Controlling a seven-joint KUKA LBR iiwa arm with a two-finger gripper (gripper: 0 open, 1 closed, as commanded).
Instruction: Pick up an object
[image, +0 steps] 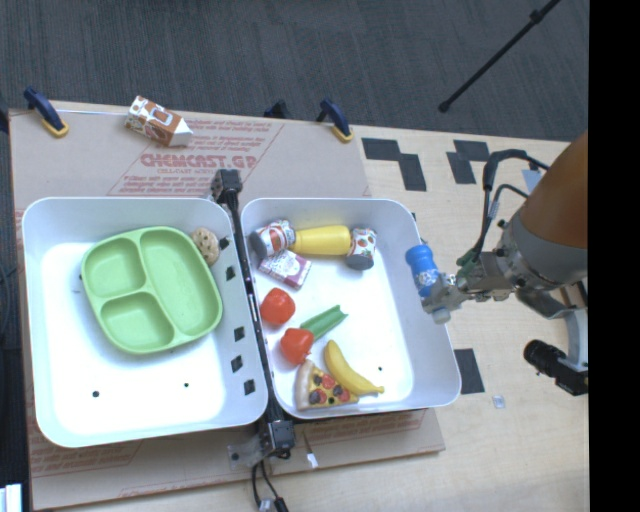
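Reads "CHEMCAST GP" in red on the board behind the bins. Gripper beside the right bin, clamped on a blue bottle.

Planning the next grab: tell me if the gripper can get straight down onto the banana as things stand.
Probably yes. The banana lies uncovered in the right bin, with the pizza slice touching its left side. The gripper sits at that bin's right rim, and nothing stands between them.
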